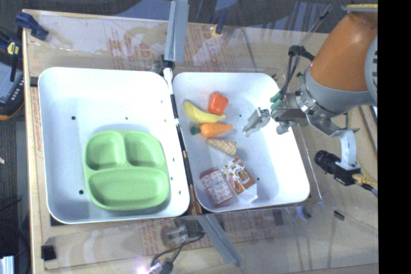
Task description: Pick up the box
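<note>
The box (216, 187), small, brown-red and lying flat, is near the front wall of the right bin (290, 167). A white and orange packet (239, 177) rests against its right side. My gripper (256, 120) hangs over the middle of that bin, farther back than the box and a little to its right, just right of the carrot (216, 129). It is open and nothing sits between its fingers. The grey arm with its orange band (343, 54) comes in from the right.
In the right bin there are also a yellow banana (200, 113), a red pepper (218, 102) and a tan cone-shaped piece (223, 147), all left of the gripper. The left bin (58, 138) holds a green divided plate (126, 170).
</note>
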Available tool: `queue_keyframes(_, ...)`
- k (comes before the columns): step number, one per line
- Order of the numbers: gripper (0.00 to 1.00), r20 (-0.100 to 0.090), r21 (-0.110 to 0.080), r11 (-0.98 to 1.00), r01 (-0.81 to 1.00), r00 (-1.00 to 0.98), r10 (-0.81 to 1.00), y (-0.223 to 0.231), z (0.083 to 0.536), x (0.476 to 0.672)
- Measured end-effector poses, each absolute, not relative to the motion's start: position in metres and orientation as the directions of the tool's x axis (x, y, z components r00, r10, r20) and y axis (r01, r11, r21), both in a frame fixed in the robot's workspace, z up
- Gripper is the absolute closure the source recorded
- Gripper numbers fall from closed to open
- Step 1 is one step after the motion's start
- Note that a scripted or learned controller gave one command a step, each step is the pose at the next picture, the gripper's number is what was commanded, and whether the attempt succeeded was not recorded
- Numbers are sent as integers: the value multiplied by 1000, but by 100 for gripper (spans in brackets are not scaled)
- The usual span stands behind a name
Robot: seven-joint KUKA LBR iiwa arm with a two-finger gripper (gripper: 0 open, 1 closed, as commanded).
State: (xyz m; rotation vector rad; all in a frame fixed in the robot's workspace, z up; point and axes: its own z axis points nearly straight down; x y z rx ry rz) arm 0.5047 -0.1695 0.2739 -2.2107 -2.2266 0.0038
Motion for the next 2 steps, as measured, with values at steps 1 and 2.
queue_keyframes(1,0,1,-5,200,980,-200,980,-144,136,546)
queue_keyframes(2,0,-14,4,184,983,-184,983,-114,94,477)
